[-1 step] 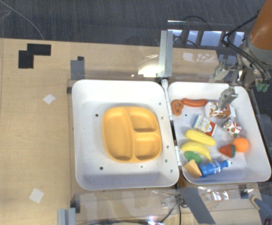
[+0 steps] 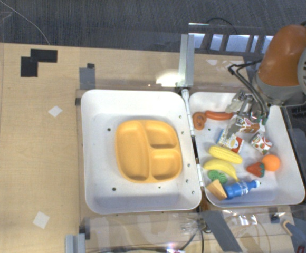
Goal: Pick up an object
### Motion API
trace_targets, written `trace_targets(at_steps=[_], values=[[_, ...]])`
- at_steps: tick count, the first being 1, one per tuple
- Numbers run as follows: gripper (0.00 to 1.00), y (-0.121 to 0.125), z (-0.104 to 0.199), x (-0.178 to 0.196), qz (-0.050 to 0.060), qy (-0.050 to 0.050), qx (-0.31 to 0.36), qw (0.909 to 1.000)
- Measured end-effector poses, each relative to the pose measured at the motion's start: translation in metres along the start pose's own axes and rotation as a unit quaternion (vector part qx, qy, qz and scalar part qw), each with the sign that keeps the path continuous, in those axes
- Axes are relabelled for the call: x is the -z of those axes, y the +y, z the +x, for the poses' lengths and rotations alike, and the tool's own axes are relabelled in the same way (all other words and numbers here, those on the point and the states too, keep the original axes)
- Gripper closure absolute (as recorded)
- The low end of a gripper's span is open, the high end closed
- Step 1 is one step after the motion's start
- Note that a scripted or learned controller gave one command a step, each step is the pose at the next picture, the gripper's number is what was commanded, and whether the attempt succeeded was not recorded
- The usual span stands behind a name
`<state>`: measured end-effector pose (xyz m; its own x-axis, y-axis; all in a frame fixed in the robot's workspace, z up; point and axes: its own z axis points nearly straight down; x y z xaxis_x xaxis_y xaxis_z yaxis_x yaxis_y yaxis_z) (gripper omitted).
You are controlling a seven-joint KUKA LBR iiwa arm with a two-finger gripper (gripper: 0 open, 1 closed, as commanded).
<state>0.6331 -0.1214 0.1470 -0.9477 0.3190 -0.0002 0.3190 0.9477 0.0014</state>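
My gripper (image 2: 241, 119) hangs low over the back middle of the right bin (image 2: 293, 186), under the orange wrist band. Its metal fingers (image 2: 236, 121) point down at a white and red carton (image 2: 231, 139) right below them. I cannot make out whether they touch it. Around it lie an orange hot dog (image 2: 214, 116), a brown ring (image 2: 199, 121), two yellow bananas (image 2: 225, 154), an orange ball (image 2: 271, 163), a red strawberry (image 2: 255, 168), a blue bottle (image 2: 240, 188) and a small red and white packet (image 2: 259, 141).
The left bin (image 2: 97, 136) holds a yellow divided tray (image 2: 147, 149). A metal post (image 2: 187, 59) stands behind the seam between the bins. A green piece (image 2: 217, 175) and a tan wedge (image 2: 216, 189) lie at the right bin's front left.
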Motion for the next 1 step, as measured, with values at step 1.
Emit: trace_targets(at_steps=[1], values=[[0.00, -0.0261, -0.0036, -0.0496, -0.003, -0.011, -0.013, 0.9999]])
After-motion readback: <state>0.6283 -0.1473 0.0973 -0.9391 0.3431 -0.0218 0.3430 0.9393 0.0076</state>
